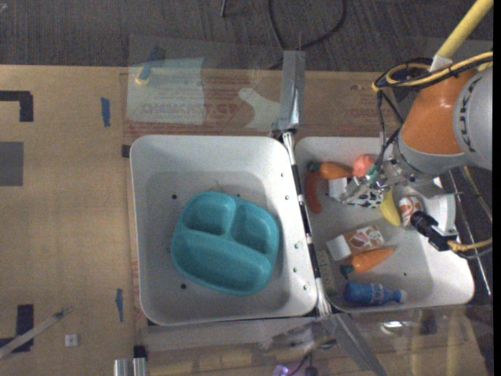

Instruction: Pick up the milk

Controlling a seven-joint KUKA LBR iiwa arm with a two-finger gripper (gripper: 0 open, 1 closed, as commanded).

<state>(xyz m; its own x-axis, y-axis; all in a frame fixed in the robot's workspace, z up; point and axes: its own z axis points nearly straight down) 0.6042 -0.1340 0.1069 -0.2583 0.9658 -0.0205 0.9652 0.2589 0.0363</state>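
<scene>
On the surface (70,210), the left bin (149,171) holds a teal divided plate (225,241). In the right bin (446,288), a hotdog (314,192) and a carrot (334,170) lie at the far left corner. Just right of them sits the milk (366,195), a small cow-patterned carton, tipped over, a banana (391,208) touching its right side. It is probably light with stiff, slick walls that dent under hard pressure; taking it across its two flat sides looks safest. The hand (374,180) hangs directly over the milk's far edge, touching or nearly so; whether it is open or closed around anything cannot be told.
</scene>
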